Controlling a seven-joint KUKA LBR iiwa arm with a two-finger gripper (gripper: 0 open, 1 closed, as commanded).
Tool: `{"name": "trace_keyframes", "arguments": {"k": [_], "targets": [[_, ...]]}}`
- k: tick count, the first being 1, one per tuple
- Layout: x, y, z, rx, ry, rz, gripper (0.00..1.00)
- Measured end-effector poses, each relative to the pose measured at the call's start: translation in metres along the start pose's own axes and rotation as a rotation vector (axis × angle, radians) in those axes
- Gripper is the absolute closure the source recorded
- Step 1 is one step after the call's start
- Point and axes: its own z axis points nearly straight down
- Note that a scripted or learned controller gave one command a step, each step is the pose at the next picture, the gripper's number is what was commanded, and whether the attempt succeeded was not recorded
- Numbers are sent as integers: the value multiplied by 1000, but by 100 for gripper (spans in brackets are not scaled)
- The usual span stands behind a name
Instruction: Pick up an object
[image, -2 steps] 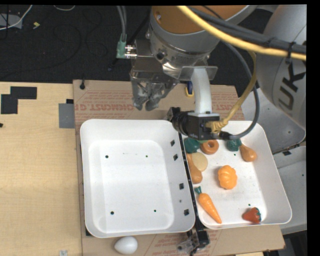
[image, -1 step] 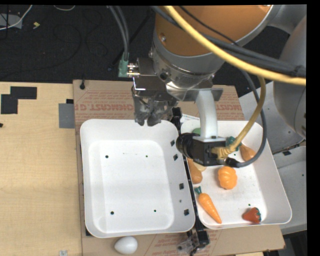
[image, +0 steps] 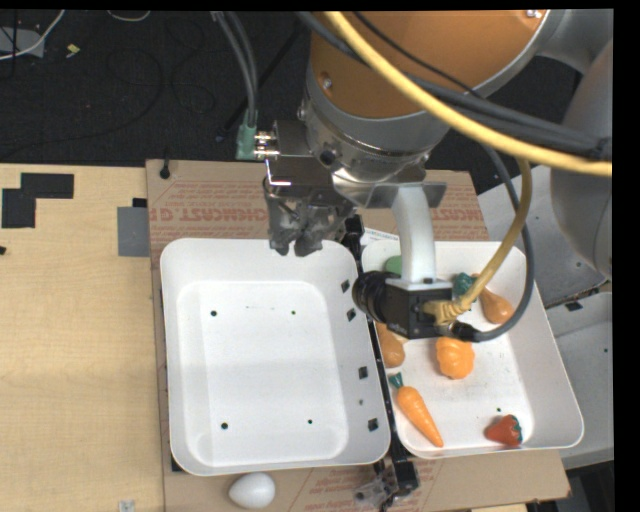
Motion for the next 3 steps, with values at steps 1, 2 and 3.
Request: {"name": "trace_keyframes", "arguments": {"k": [1, 2, 3], "targets": [[0, 0, 0, 1, 0, -6, 100], [0, 0, 0, 1, 0, -6, 100], [0, 0, 0, 1, 0, -7, 100]]}}
